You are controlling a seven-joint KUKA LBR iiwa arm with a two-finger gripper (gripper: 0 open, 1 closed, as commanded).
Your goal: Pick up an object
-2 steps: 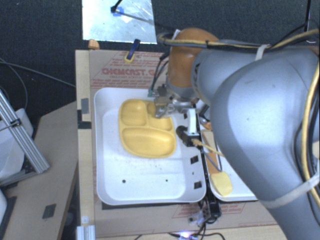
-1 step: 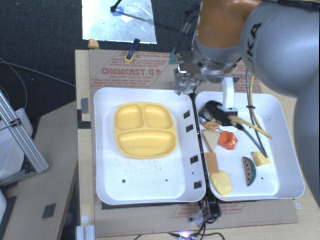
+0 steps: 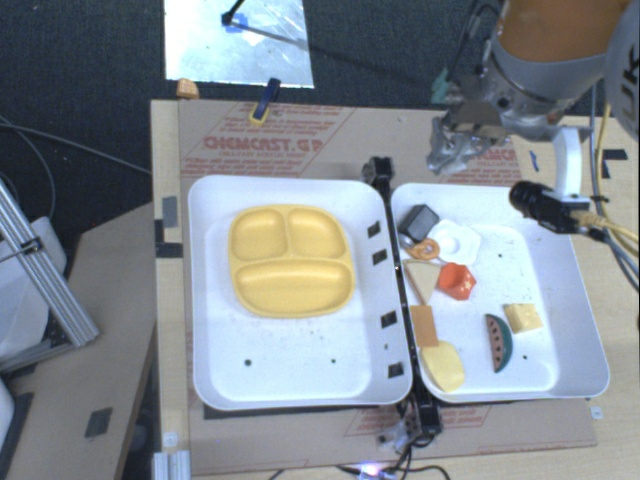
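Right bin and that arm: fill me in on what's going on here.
The KUKA arm's hand hangs above the far edge of the right bin, over the cardboard, with nothing seen between its fingers. The toy food lies in that bin: a watermelon slice, a cheese cube, a red piece, a fried egg and a small dark block. The left bin holds a yellow divided plate. Nothing has been picked yet.

Beneath me a dark carpeted floor (image 3: 80, 58) is showing, with a shiny metal sheet (image 3: 240, 26) lying on it and catching light. A printed cardboard sheet (image 3: 280, 138) is covering the bench, and an aluminium frame (image 3: 35, 268) is leaning at the left.
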